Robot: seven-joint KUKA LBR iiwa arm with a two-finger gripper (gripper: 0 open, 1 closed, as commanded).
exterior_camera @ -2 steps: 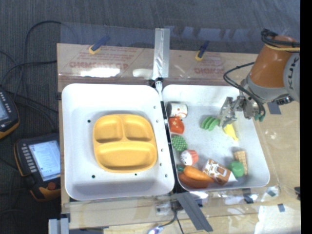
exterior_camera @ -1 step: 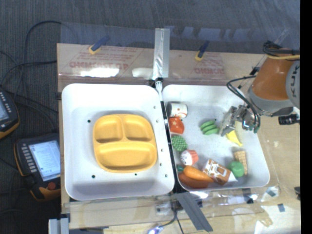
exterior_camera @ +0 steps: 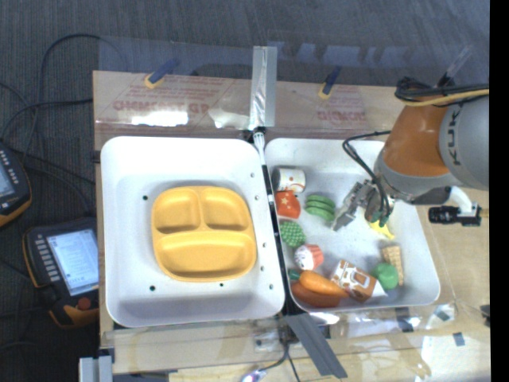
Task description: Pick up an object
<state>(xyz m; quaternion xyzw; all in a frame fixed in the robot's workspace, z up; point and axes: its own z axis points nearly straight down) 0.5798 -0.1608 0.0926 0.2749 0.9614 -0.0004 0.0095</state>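
Observation:
The right bin (exterior_camera: 413, 183) holds several toy foods. Along its left side lie a white and orange cup (exterior_camera: 288, 180), a red piece (exterior_camera: 287, 205), a green striped piece (exterior_camera: 320, 207) and a round green one (exterior_camera: 292, 233). Near its front are a red and white piece (exterior_camera: 308, 255), an orange carrot (exterior_camera: 316, 286), a brown carton (exterior_camera: 354, 279), a small green piece (exterior_camera: 386, 275) and a tan cone (exterior_camera: 392, 256). My gripper (exterior_camera: 355, 212) hangs over the bin's middle right, open, with nothing between its fingers. A yellow piece (exterior_camera: 382, 226) lies just right of it.
The left bin (exterior_camera: 131, 293) holds a yellow divided plate (exterior_camera: 203, 231). A raised wall (exterior_camera: 270, 213) separates the two bins. The arm's orange band (exterior_camera: 417, 142) looms over the right bin's far right corner. Tablets and cables lie off the bench at left.

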